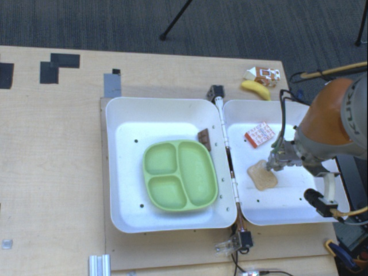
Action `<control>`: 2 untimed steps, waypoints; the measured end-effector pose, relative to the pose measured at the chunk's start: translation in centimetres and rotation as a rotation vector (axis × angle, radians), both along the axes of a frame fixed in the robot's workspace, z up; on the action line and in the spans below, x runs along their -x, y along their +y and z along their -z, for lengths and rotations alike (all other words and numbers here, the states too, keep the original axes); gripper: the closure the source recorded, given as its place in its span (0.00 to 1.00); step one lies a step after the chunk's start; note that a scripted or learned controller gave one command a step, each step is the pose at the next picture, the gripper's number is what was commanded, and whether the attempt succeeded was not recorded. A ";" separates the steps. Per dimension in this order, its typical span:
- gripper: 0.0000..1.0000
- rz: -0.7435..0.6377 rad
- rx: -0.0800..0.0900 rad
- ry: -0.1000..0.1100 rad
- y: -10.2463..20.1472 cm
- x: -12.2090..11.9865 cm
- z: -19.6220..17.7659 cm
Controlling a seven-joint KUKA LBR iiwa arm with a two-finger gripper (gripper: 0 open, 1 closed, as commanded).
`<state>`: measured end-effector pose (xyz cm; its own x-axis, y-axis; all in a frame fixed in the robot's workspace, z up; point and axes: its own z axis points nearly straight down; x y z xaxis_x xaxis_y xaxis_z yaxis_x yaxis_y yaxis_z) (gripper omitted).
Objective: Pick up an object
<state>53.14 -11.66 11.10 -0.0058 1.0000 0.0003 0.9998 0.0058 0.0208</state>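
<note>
My end effector [275, 161] hangs low over the right bin [287, 211], at the upper right edge of a tan toast-like piece [263, 177]; I cannot tell whether it touches or holds that piece, and my own wrist hides the tips. My grey arm with its orange band [328, 117] covers the bin's three o'clock side and is cut off at the frame's edge. At eleven o'clock from the toast-like piece lies a small red and white packet [260, 134]; its print is too small to read. In the left bin [115, 171] sits a green divided plate [180, 176] with three compartments, and at its one o'clock a small brown thing [203, 136] rests against the bin's wall, too small to identify. On the worktop [52, 171] beyond the right bin, at twelve o'clock, lie a yellow banana [255, 89] and a small white and brown carton [264, 73], its label unreadable.
</note>
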 end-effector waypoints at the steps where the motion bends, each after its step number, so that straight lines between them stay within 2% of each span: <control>1: 0.00 0.000 0.000 0.000 0.0 0.0 0.0; 2: 0.00 0.005 0.003 0.011 2.7 3.4 2.4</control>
<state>49.74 -8.94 8.69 -0.0004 1.0000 -0.0024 0.9999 0.0004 0.0101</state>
